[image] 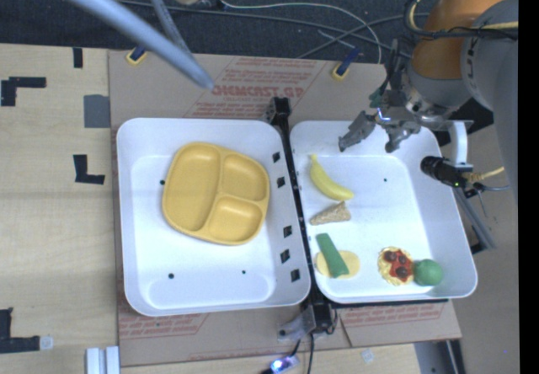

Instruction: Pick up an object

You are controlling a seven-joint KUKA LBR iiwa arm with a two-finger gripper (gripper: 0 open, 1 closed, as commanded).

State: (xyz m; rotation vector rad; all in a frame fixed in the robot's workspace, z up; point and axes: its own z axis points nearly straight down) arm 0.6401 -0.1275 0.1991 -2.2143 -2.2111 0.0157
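Camera view: gripper hangs over the far edge of the right bin, fingers spread apart, nothing between them.
Nearest pick: banana, just below and left of the fingers, lying free on the bin floor.
Beyond it: wedge of food, then green piece on a yellow disc.
Far corner from the hand: pizza slice touching a green ball.
Advice: centre over the banana's middle, straddle its narrow width, descend fully before closing.
Risk: the curved, smooth shape may slip sideways.
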